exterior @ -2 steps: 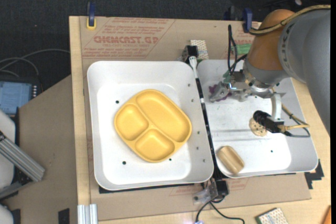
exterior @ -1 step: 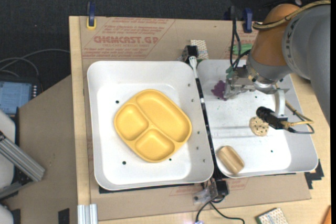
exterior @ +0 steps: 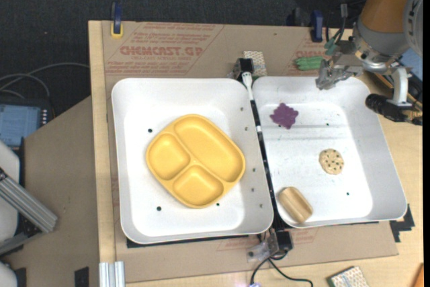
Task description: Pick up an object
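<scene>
purple, jagged-edged toy (exterior: 284, 115) lies flat in right bin (exterior: 376, 144); hand (exterior: 327, 79) state unclear.

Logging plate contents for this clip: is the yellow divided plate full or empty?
Empty. All three compartments of the yellow divided plate show bare yellow in the left bin.

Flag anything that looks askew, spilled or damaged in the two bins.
Nothing is spilled or broken. The yellow divided plate sits rotated in the left bin. In the right bin, the tan block leans against the front wall; the cookie and purple piece lie flat.
</scene>
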`<state>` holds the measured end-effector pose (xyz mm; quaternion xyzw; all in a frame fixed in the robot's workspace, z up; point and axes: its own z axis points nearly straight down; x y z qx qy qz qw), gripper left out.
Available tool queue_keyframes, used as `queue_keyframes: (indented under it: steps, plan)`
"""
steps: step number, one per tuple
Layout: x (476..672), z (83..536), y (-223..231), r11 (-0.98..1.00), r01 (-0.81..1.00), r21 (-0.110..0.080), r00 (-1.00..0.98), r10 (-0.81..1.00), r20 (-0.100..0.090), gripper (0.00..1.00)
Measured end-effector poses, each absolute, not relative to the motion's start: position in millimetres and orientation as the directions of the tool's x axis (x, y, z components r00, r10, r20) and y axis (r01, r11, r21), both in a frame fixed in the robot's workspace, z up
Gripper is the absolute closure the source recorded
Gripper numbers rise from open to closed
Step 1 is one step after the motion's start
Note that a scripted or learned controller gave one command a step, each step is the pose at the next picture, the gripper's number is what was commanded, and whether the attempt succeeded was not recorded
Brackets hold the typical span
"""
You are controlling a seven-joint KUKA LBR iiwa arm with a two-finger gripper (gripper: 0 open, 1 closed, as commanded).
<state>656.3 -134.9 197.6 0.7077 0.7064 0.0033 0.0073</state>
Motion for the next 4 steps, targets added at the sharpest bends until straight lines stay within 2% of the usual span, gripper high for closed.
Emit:
queue_keyframes:
  steps: [1, 2, 3, 4]
  plan:
    - [664.9, 100, -98, 0.004, 1.000, -0.009, -0.003, 1.000, 0.003, 1.00]
    - [667.8, 139, -92, 0.002, 1.000, 0.006, -0.002, 1.000, -0.001, 1.00]
    - [666.8, 137, -92, 0.001, 1.000, 0.002, -0.001, 1.000, -0.001, 0.00]
    - [626.4, 81, -98, -0.002, 1.000, -0.009, 0.002, 1.000, 0.002, 0.00]
